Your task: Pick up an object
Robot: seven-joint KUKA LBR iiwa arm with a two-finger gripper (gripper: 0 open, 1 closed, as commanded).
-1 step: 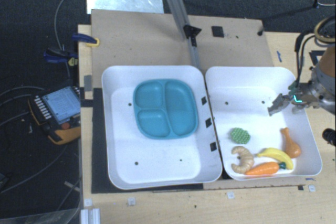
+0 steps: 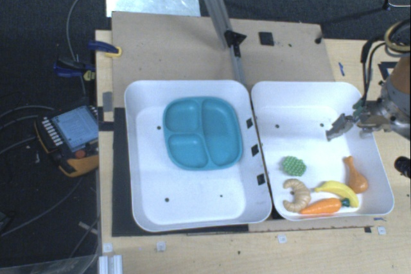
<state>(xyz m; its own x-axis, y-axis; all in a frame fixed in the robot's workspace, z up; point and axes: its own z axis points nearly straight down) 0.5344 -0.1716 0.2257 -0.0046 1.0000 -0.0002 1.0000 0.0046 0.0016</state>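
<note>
- The flat tan counter stands on a dark carpeted floor and carries two shallow white plastic bins side by side.
- The left white bin holds a teal plastic plate with three compartments, lying flat toward the bin's 12 o'clock side.
- The right white bin holds five toy food items, all grouped toward its 5 o'clock corner.
- A small green knobbly round toy lies at 12 o'clock of a tan curved croissant-shaped toy, close to it.
- An orange carrot-shaped toy lies along the bin's 6 o'clock wall, touching the croissant-shaped toy at its 9 o'clock end.
- A yellow banana-shaped toy lies just at 12 o'clock of the carrot-shaped toy.
- An orange-brown drumstick-shaped toy lies at 2 o'clock of the banana-shaped toy, near the bin's 3 o'clock wall.
- The grey arm enters from 3 o'clock; its tool hangs over the right bin at roughly 12 o'clock of the banana-shaped toy, well apart from all five items.
- Tool state: cannot tell; no item is seen between its tips.
- A grey metal pole rises at a slant from the counter's 12 o'clock area.
- A handheld pendant with a blue screen lies on the floor at 9 o'clock of the counter.
</note>
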